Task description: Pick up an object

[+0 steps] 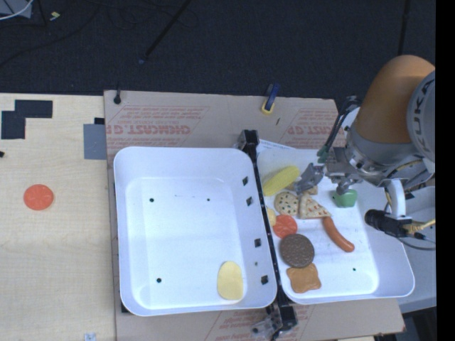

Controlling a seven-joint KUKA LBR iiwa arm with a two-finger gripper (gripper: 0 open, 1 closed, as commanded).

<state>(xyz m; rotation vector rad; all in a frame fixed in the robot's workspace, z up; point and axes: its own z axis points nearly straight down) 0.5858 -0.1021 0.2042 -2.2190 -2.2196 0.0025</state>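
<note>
Your likeliest target is the yellow corn cob (281, 180) lying at the upper left of the right bin (387, 279), just beside the gripper (311, 178), which hovers over it; whether the fingers are open or closed you cannot tell. It looks like light, stiff toy plastic, smooth and apt to roll, so take it across its narrow middle. Near it lie a cracker (286, 203), a sandwich wedge (313, 208), a tomato slice (285, 226), a sausage (338, 234) and a brown patty (296, 250). Printing on the cardboard (178, 123) beneath reads upside down, too blurred to make out.
</note>
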